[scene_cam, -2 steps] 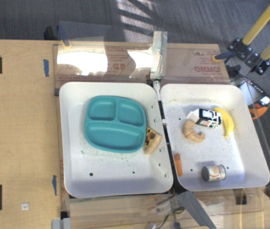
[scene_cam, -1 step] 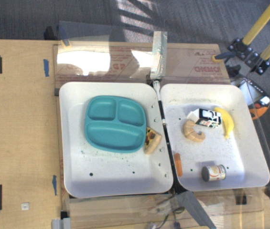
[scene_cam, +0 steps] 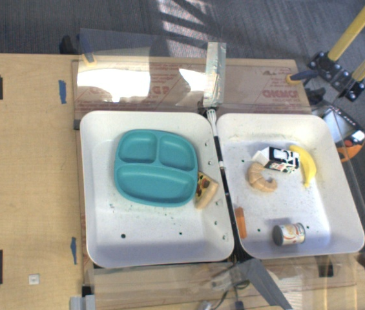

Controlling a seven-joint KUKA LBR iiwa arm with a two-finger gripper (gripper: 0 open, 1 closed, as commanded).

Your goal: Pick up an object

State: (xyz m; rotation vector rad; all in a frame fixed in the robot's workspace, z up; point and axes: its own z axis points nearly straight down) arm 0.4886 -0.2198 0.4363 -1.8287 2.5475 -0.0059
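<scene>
The left bin [scene_cam: 104, 237] holds a teal divided plate [scene_cam: 155, 166], with a tan piece of toy food [scene_cam: 205, 189] leaning against its right edge. In the right bin [scene_cam: 337, 205] a yellow banana [scene_cam: 307, 165] lies at the back right. A small black and white packet [scene_cam: 281, 159] sits just left of it. A beige doughnut-like piece [scene_cam: 261, 176] rests in front of the packet. A small can [scene_cam: 289, 234] lies on its side near the front. A thin orange stick [scene_cam: 239, 221] lies along the bin's left wall.
A grey and orange part [scene_cam: 347, 139] sits just outside the right bin's far right corner. Yellow and black stand legs [scene_cam: 337, 70] cross the upper right. Clear plastic and cardboard [scene_cam: 169, 82] line the back behind both bins.
</scene>
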